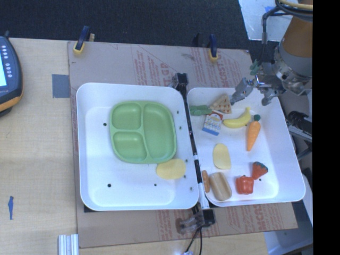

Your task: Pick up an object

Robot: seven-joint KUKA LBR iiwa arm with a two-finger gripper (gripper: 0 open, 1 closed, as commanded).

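Overhead view. The gripper (255, 89) hangs above the upper edge of the right bin (284, 142), fingers spread apart, nothing between them. The banana (237, 120) lies just below it, touching the carrot (253, 134) on its right and near the sandwich wedge (221, 104) on its upper left. Risk, judged: this crowding may let a descending finger strike a neighbour and nudge the banana aside, closing on air.
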